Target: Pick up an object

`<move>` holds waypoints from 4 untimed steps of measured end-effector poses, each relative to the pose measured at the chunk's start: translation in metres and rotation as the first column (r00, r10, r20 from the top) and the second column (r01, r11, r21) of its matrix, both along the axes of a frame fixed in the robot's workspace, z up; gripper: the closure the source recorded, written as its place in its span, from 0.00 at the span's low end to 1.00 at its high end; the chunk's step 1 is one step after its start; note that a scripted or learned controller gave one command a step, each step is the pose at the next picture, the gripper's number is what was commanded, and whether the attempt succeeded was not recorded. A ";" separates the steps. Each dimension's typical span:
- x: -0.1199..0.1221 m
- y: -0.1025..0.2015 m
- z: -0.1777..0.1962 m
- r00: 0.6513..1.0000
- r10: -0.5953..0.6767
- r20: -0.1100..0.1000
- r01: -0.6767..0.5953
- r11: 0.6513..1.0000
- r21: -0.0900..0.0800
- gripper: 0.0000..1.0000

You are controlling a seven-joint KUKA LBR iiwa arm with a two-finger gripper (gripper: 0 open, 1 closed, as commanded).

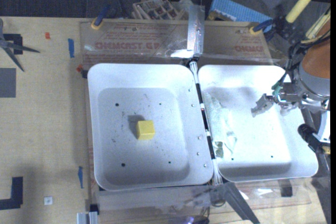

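- A small yellow block (146, 129) is seen lying near the middle of the left bin (105, 81), flat on the floor of it, well away from every wall
- The gripper (261, 106) is held over the right bin (247, 78), toward that bin's right side, with the arm reaching in from the right edge of the view
- The block is well apart from the gripper: it lies to the view's left of it and slightly nearer the camera, with the raised divider (202, 118) between the two bins standing between them
- No long axis can be made out on the block; it reads as roughly cube-shaped, set a little askew to the bin walls
- Nothing is seen between the fingers, and how far apart they stand cannot be told, since they appear as one small grey blur
- A crumpled clear or whitish item (219, 122) lies along the left side of the right bin, nearer the gripper than the block; its outline is hard to separate from the white floor
- The arm's upper part is cut off at the right edge
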State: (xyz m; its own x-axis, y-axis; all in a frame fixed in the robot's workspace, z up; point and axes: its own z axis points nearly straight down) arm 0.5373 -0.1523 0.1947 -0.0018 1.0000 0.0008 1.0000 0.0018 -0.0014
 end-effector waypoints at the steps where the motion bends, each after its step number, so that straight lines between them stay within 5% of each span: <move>1: -0.042 0.011 -0.106 0.999 0.051 0.011 -0.051 0.999 -0.002 0.00; 2: -0.041 0.008 -0.095 0.999 0.046 0.017 -0.046 0.999 -0.005 1.00; 3: 0.001 0.014 -0.013 0.959 -0.284 0.002 0.284 0.959 -0.002 1.00; 4: 0.045 0.052 -0.021 0.760 -0.650 0.002 0.650 0.760 -0.002 1.00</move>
